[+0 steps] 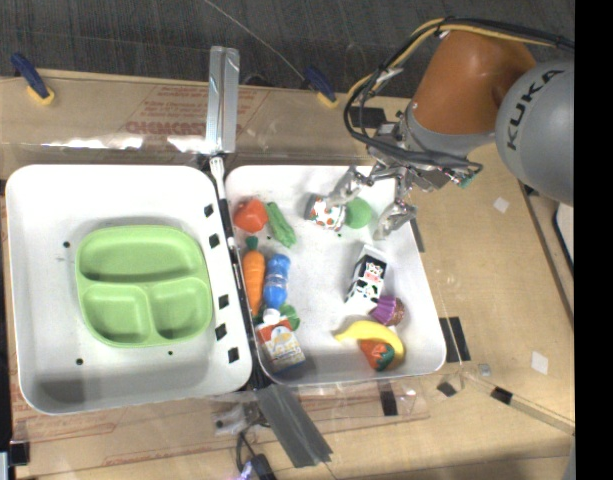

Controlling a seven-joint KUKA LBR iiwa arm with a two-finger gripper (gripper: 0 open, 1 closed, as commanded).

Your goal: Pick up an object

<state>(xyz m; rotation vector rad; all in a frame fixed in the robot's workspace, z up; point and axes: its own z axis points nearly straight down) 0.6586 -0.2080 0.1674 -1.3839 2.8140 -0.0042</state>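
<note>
- The gripper (374, 196) hangs over the far part of the right bin (433, 298), its two metal fingers spread wide apart
- One finger (348, 182) stands on the left side of a small green ball (359, 213); the other finger (400, 208) stands on the right side
- The green ball sits in the gap between the fingers, low down near the tips; nothing shows whether it is lifted or lying on the bin floor, so I cannot tell if it is gripped
- A small white toy with red spots (325, 212) lies just left of the green ball, touching or nearly touching it
- Below the gripper lies a black-and-white cow-print carton (367, 277), and near it a purple piece (387, 311)
- A yellow banana (364, 332) lies by the near right corner, with an orange-red fruit (383, 353) just beside it
- Along the left wall of the right bin are a red tomato-like piece (250, 216), a green pod (281, 224), an orange carrot (253, 276), a blue bottle (276, 280) and a small printed box (282, 344)
- The left bin (36, 268) holds a green divided tray (143, 285) with three compartments
- The arm (466, 83), with its orange band, reaches in from the right above the bench (506, 308)
</note>
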